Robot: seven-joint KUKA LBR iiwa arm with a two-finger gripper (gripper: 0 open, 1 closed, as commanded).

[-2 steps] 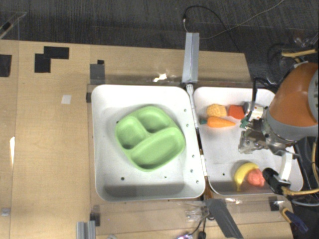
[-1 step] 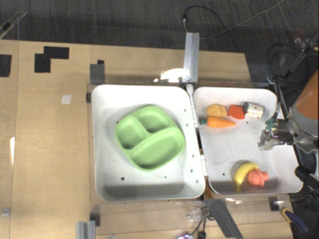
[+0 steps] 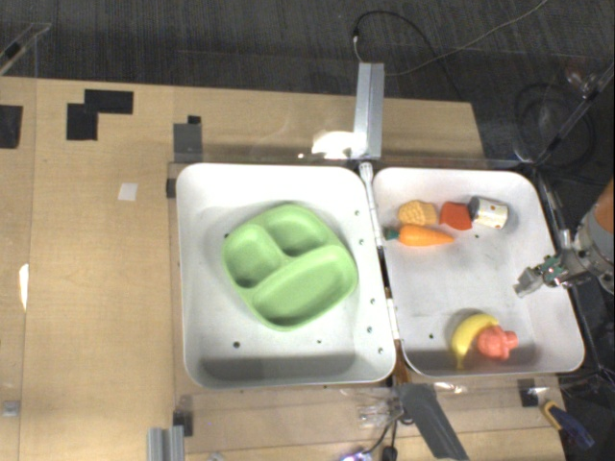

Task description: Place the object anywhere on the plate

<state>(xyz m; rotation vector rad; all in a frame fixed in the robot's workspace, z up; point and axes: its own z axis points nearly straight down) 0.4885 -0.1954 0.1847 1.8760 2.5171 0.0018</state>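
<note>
Arm reached in from the right edge, gripper [image 3: 540,279] low over the right bin's [image 3: 423,325] right rim, tilted leftward; finger state could not be told (too small, blurred); green plate [image 3: 288,263] lay in the left bin [image 3: 207,286]; carrot [image 3: 423,237] lay near the right bin's upper left, banana [image 3: 467,333] near its front.

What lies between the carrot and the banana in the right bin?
In the camera view, only bare white bin floor separates the carrot from the banana.
</note>
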